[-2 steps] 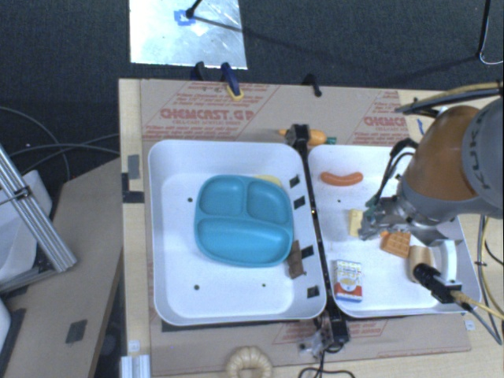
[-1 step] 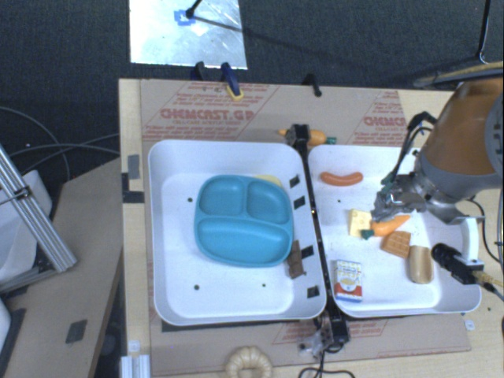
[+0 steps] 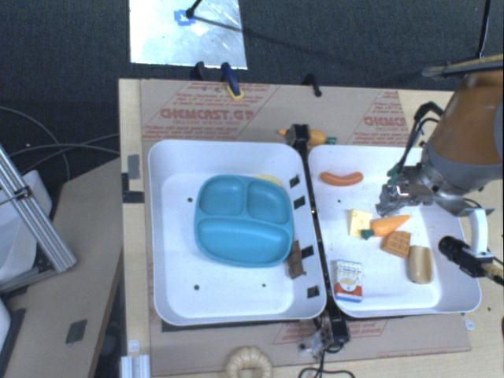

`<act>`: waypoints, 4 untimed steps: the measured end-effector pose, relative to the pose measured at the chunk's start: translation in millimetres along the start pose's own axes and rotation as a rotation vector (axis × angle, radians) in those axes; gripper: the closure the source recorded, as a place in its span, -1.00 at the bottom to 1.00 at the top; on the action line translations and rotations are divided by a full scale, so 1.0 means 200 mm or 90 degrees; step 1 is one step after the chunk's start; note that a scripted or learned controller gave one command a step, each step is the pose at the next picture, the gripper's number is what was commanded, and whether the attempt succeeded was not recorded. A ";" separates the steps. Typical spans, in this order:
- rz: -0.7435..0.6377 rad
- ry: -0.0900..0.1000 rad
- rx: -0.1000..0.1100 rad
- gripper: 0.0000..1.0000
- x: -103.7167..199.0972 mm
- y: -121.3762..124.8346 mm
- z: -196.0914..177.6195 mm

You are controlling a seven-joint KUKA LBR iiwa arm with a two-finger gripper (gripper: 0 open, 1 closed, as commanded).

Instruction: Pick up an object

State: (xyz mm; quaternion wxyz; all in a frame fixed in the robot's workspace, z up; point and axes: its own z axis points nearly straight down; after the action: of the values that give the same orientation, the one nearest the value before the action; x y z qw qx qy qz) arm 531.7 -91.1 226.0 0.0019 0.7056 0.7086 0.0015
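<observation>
The right bin (image 3: pixel 449 298) holds an orange hot dog (image 3: pixel 341 178), a yellow cheese wedge (image 3: pixel 360 221), an orange carrot (image 3: pixel 390 225), a brown waffle (image 3: pixel 398 244), a tan bread roll (image 3: pixel 420 264) and a small milk carton (image 3: pixel 349 279). My gripper (image 3: pixel 393 198) hangs low over the right bin, just above and behind the carrot's thick end. Nothing is visibly lifted off the bin floor.
The left bin (image 3: pixel 177 290) carries a blue divided plate (image 3: pixel 242 219), with a yellow item (image 3: pixel 270 180) peeking out behind it and a brown piece (image 3: pixel 296 261) at its right wall. A ring-shaped pastry (image 3: pixel 249 362) lies on the bench in front. Black clips line the divider between the bins.
</observation>
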 end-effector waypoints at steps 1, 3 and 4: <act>-0.004 0.002 0.003 1.00 0.30 -0.05 0.03; -0.004 0.002 0.002 1.00 0.80 -0.09 -0.04; -0.002 0.001 0.004 1.00 0.94 -0.12 0.05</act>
State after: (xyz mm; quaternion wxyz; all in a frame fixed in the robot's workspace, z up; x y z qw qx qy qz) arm 507.6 97.7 216.7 -0.0009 0.7044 0.7098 -0.0001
